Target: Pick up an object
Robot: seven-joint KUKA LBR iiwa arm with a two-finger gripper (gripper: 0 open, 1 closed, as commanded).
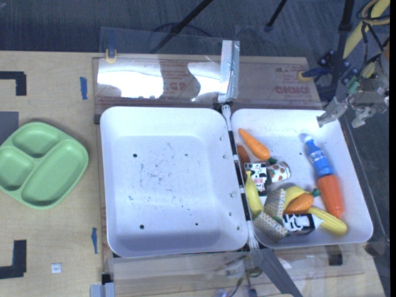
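Two bins: two shallow white plastic bins are sitting side by side on the bench, the left white bin [164, 178] bare inside and the right white bin [281, 125] carrying all the toys.
Step in hand: approach, as I judge it; nothing is being carried, and the pick is not yet begun.
Gripper: the grey metal gripper [337, 109] is hanging at the right bin's far right corner, above the rim; it is partly blurred, so I cannot tell how the jaws are standing.
Task's things: a small orange plastic carrot [254, 145] is lying alone toward the middle of the right bin; a blue-capped bottle with an orange body [325, 177] is lying along the right wall, closest to the gripper.
Pile: a yellow toy banana [252, 194], a black-and-white cow figure [267, 173] and other pieces are crowding together at the near end, touching one another.
Next move: probably a descent onto the bottle or the carrot, each lying clear of the pile.
Surface: a pale wooden bench [55, 79] is carrying blue tape marks and a green three-compartment plastic plate [42, 163] well left of the bins.
Room: dark floor and black tripod legs [204, 8] are showing beyond the bench.
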